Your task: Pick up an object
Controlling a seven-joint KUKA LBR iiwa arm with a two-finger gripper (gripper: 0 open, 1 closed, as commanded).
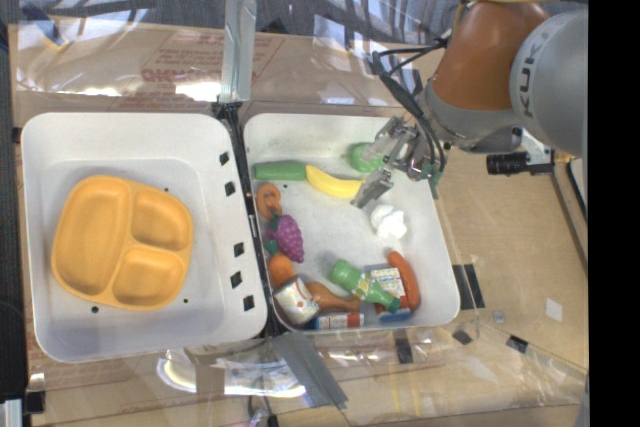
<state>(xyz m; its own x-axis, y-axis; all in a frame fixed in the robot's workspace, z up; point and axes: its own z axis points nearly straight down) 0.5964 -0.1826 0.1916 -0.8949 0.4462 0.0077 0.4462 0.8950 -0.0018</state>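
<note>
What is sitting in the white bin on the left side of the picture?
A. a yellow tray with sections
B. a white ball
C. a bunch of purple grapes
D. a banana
A: the yellow tray lies alone in the left bin; the banana and grapes are in the right bin.

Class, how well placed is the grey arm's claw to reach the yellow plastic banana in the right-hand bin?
Probably yes. The claw hovers just right of the yellow plastic banana, which lies uncovered in the right-hand white bin. The green toy at its left end leaves its top free.
</note>
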